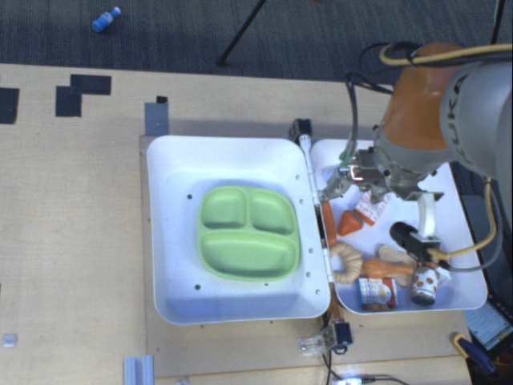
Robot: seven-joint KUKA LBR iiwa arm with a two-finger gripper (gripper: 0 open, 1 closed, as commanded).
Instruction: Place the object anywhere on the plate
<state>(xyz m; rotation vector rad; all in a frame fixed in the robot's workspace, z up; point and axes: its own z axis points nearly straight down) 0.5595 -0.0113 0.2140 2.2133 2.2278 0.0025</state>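
Dark carpet lies behind the pale bench [72, 215], where two white bins sit side by side. On my screen the left bin [172, 171] holds the green plate [240, 251], flat and central, I judge so that a drop from above lands on it easily; nothing lies on it. I take the right bin [458, 219] as the supply, its clutter crowded toward the near side: a carrot [349, 223], a red-and-white packet [373, 207], a can [377, 293] and more. The thing to move is in that heap, I judge the packet or the carrot, since both lie just beside the hand [346, 181]. The arm [417, 111] reaches in from the right, bent over the right bin, wrist turned down, hand low near the bin's left wall. Whether the hand is open or closed on anything I cannot tell.
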